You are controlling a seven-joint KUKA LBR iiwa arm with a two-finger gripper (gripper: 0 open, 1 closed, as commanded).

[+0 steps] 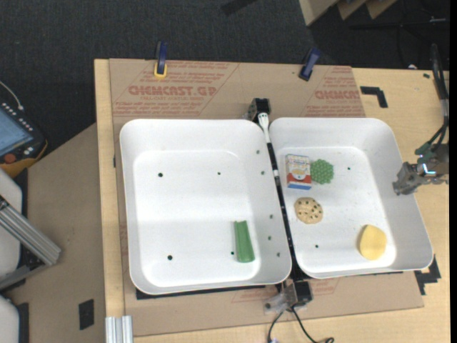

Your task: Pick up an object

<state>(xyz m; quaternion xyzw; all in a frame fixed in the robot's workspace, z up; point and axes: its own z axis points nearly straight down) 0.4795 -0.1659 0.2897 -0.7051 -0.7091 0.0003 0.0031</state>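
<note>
Objects sat untouched in the two bins: a green block lay at lower centre in the left bin, while a small carton, green ball, cookie and yellow lump lay in the right bin. Gripper hovered at the frame's right edge, beside the right bin's rim; its jaw state could not be told.

Two blue clamps pin the brown board – dark carpet beyond
</note>
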